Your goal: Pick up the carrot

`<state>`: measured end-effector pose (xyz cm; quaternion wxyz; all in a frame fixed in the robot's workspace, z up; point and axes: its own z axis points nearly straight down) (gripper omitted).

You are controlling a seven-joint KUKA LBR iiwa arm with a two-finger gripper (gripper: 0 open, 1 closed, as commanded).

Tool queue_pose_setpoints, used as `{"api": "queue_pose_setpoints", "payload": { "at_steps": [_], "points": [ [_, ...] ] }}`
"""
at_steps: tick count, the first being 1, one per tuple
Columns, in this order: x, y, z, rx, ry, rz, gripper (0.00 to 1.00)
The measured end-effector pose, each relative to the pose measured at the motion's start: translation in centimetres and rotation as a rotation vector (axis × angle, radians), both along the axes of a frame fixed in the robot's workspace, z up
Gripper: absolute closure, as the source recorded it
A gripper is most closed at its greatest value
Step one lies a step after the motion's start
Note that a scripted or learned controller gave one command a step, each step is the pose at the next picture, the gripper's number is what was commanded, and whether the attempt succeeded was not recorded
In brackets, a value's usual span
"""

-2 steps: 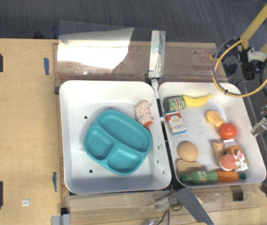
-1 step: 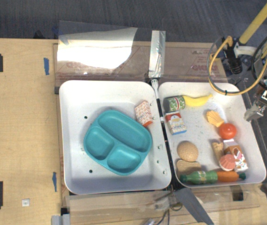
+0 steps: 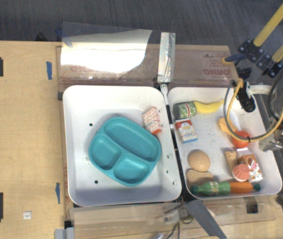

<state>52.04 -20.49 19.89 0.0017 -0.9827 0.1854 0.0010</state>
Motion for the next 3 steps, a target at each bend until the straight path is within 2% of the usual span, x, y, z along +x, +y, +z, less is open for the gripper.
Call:
{"api": "queue_pose_setpoints", "payload": {
  "at_steps": [1, 2, 3],
  "points": [
    [7.6, 0.3, 1.2, 0.001, -0.006, 0.150, 1.00],
    [1.7, -1.0, 1.1, -0.001, -0.002, 0.171, 1.00],
    [-3.2, -1.7, -1.1, 0.001, 0.000, 0.172, 1.00]
  ]
}}
